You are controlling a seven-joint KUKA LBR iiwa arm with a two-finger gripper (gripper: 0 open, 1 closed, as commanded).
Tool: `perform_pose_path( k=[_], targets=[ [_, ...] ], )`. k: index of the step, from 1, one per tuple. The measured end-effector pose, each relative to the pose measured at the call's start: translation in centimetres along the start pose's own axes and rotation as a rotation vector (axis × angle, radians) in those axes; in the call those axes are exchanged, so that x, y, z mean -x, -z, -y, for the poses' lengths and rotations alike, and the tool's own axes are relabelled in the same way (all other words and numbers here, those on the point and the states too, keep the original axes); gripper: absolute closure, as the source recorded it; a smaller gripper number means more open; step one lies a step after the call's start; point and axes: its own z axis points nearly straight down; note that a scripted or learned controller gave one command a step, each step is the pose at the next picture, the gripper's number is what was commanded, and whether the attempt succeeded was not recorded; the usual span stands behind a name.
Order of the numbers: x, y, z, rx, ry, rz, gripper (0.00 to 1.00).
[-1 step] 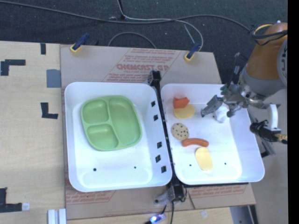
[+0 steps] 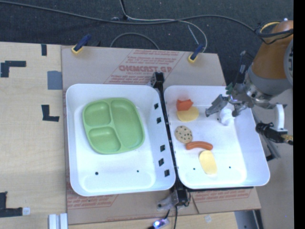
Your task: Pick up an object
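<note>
While red print on the cardboard sheet (image 2: 143,68) under the bins starts "CHEMCAST", the remaining letters are too blurred to read. Arm (image 2: 271,56) reaches in from the right, orange band above the wrist, tilted down over the right bin (image 2: 248,175). Gripper (image 2: 223,109) sits low above that bin's upper right area; fingers look spread, nothing between them. Right bin contents: red-orange piece (image 2: 184,103) touching a yellow piece (image 2: 188,114), speckled cookie (image 2: 183,134), sausage (image 2: 198,145), pale yellow oval piece (image 2: 208,162). Left bin (image 2: 114,180) holds a green divided tray (image 2: 113,125).
</note>
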Motion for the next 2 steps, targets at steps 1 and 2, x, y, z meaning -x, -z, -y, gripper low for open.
perform_pose_path(
  k=[1, 2],
  targets=[
    [0.4, -5.1, 0.9, -0.001, 0.0, 0.001, 0.0],
    [0.0, -11.3, 1.5, -0.003, 0.0, 0.0, 0.0]
  ],
)
